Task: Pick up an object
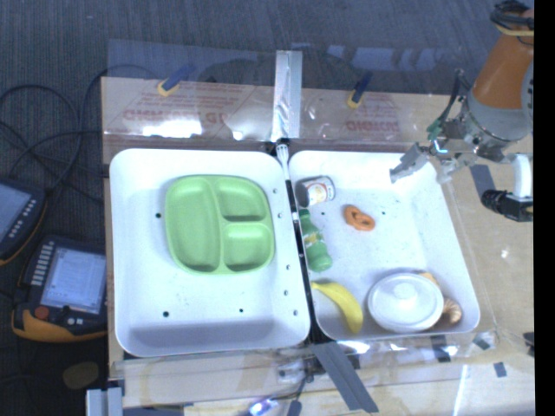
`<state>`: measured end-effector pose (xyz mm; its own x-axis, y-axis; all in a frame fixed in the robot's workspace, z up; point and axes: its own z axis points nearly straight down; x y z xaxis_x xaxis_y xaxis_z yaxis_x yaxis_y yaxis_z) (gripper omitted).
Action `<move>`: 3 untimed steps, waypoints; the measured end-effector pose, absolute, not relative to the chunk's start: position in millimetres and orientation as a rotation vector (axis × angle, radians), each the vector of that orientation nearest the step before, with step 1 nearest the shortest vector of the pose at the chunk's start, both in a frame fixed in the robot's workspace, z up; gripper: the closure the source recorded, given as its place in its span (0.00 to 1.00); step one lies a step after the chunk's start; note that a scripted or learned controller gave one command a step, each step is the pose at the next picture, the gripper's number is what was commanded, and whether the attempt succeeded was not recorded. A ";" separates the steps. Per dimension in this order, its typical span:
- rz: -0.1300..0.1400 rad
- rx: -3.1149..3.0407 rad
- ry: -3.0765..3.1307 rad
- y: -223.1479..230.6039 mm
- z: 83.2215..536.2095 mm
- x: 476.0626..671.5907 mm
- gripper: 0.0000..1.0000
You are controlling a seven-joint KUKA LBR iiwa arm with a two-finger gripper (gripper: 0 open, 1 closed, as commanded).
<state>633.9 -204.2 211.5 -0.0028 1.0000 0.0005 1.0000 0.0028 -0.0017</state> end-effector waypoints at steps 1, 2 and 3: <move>0.004 -2.339 -2.093 -134.2 137.5 668.0 0.00; 0.009 -2.280 -2.164 -142.1 143.6 668.0 0.00; -0.001 -2.299 -2.157 -133.4 88.9 650.1 0.00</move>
<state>650.1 -133.4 88.9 0.0637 0.9979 -0.0064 0.9979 -0.0637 0.0080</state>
